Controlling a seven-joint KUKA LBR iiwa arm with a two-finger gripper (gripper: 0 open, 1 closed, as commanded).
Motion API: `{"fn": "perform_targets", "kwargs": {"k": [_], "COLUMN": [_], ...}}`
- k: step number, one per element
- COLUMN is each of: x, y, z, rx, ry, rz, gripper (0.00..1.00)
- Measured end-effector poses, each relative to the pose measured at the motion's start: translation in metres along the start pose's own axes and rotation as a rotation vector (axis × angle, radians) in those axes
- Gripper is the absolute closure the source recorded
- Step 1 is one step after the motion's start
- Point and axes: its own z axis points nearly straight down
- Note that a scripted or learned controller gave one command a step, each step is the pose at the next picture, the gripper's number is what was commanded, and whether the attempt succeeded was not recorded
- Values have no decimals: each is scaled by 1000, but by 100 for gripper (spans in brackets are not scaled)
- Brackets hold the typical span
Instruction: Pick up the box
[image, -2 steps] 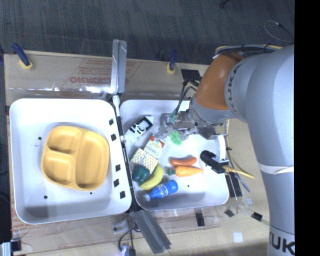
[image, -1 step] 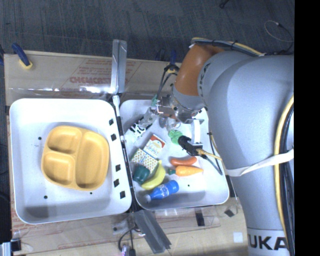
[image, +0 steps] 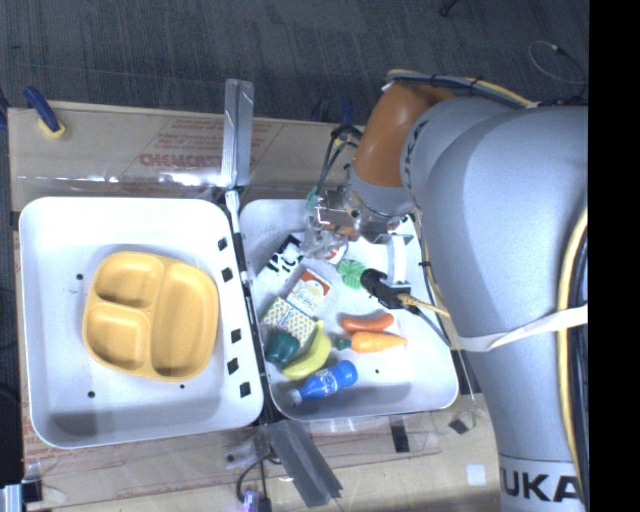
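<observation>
Camera view: right bin (image: 440, 385) as landmark. Inside it, near its centre-left: small box (image: 308, 291), white with an orange-red label, lying flat. Beside the box, toward the bin's near edge: patterned packet (image: 289, 317), banana (image: 312, 356), blue bottle (image: 326, 381), two carrots (image: 372, 332). End effector (image: 328, 232) at the bin's far side, just beyond the box; finger opening cannot be told. Left of this bin: left bin (image: 50, 400) holding a yellow divided tray (image: 150, 314).

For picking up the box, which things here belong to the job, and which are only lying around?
Belong to the job:
box
gripper

Lying about:
yellow divided plate
carrots
banana
blue bottle
patterned packet
</observation>
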Motion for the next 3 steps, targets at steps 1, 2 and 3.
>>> {"fn": "perform_targets", "kwargs": {"k": [1, 2, 3], "x": [1, 0, -11], "y": [0, 10, 14], "z": [-10, 6, 3], "rx": [1, -9, -36], "ry": [-1, 8, -7], "rz": [-7, 186, 197], "gripper": [100, 100, 0]}}
